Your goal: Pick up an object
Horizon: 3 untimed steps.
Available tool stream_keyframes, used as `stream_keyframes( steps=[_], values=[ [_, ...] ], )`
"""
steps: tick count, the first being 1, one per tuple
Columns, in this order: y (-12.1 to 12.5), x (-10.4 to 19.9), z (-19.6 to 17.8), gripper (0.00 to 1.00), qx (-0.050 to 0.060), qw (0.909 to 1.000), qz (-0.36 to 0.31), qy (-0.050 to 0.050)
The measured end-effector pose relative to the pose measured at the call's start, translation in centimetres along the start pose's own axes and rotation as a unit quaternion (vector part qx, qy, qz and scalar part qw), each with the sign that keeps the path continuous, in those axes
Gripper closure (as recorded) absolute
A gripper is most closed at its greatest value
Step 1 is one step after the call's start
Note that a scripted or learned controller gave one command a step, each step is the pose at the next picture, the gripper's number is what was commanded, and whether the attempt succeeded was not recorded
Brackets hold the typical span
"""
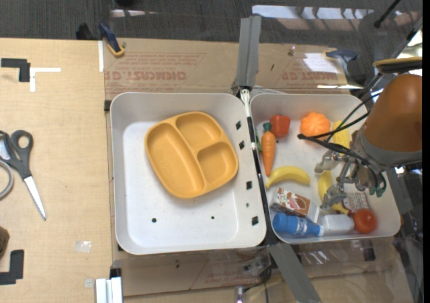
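Note:
The right bin (295, 103) holds several toy foods: a red pepper (279, 125), a carrot (268, 150), an orange (315, 123), a banana (289, 175), a snack packet (293, 202), a blue bottle (295, 226) and a red tomato (365, 220). My gripper (341, 191) hangs low over the right side of this bin, just above a yellow piece (324, 186) and near the tomato. The orange band of the arm (400, 117) sits above it. Nothing is visibly lifted.
The left bin (127, 181) carries a yellow divided plate (192, 153). Scissors (25, 167) lie on the wooden bench at far left. Cables run from the arm across the right bin's upper part.

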State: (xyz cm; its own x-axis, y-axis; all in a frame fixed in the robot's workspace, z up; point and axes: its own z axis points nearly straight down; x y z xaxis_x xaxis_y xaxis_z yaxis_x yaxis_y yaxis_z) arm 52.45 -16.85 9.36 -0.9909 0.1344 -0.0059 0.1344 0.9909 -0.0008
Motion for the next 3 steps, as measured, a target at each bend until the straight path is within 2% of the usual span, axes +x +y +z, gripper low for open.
stream_keyframes(
  steps=[1,2,3],
  values=[
    [0.19,-0.16,-1.00,1.00,0.000,1.0000,-0.002,-0.002],
    [0.19,-0.16,-1.00,0.00,0.000,1.0000,-0.002,-0.002],
    [0.25,-0.32,-1.99,1.00,0.000,1.0000,-0.003,-0.004]
  ],
)
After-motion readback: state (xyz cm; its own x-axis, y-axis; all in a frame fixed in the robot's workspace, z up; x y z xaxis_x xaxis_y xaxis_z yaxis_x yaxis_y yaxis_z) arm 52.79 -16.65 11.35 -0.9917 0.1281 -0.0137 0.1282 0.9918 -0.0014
